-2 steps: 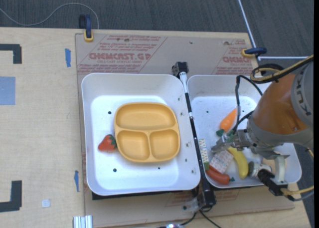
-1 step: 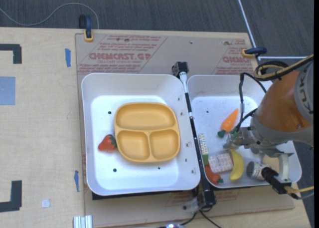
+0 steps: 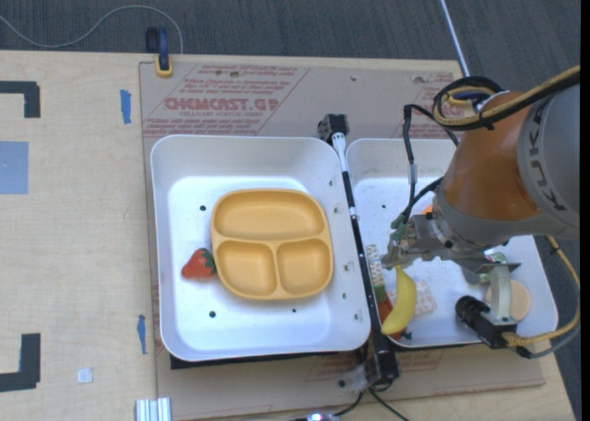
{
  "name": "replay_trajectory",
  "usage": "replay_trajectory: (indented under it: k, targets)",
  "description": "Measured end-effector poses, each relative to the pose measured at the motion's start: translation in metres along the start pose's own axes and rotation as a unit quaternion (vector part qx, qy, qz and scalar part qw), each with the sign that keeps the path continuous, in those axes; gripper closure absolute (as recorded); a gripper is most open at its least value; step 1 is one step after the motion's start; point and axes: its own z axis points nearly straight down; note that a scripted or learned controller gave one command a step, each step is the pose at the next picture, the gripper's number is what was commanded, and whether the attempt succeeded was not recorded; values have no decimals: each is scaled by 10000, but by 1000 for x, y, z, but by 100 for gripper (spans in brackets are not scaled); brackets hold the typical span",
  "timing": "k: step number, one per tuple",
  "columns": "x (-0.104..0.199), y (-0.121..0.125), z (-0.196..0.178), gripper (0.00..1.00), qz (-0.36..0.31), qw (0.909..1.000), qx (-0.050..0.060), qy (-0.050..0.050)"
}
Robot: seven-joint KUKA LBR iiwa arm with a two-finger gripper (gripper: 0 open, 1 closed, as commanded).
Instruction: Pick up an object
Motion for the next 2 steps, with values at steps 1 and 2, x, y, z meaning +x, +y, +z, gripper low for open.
replay_trajectory:
  k: [1,2]
  targets:
    - [-62,-1,0,100,16,10000,0,-20]
    - [-61,-1,0,0,11,10000,-1,-14]
